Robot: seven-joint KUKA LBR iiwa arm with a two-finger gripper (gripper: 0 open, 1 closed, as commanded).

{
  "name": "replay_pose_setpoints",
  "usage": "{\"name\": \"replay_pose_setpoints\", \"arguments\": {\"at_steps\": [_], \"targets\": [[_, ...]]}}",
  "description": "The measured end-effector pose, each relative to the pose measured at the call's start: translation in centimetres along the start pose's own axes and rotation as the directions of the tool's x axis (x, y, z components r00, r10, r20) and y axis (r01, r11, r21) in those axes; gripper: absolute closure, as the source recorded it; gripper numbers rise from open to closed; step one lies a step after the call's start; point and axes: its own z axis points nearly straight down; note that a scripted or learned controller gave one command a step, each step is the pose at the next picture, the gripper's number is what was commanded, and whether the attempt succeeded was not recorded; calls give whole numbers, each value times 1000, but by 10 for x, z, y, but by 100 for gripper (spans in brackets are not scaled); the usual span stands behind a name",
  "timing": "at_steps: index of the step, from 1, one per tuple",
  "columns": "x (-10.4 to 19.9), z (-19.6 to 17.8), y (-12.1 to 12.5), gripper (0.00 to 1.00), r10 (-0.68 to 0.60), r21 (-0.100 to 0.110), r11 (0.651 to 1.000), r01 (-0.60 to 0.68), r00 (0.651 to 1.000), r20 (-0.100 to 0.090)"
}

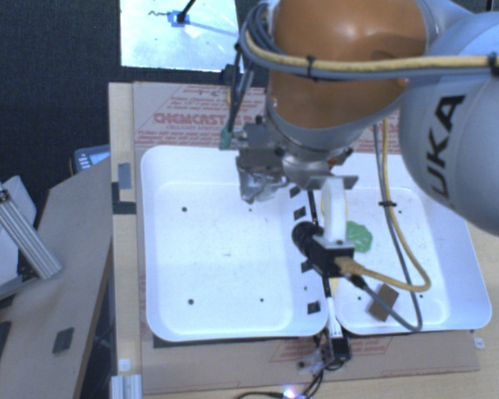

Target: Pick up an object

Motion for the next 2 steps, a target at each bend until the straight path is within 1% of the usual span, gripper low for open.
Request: {"name": "replay_pose_setpoints", "arguments": {"at_steps": [1,2], "targets": [[33,125,-5,100,2,0,1000,-2,1000,1],[31,161,-2,100,8,-6,1000,-8,1000,-2]]}}
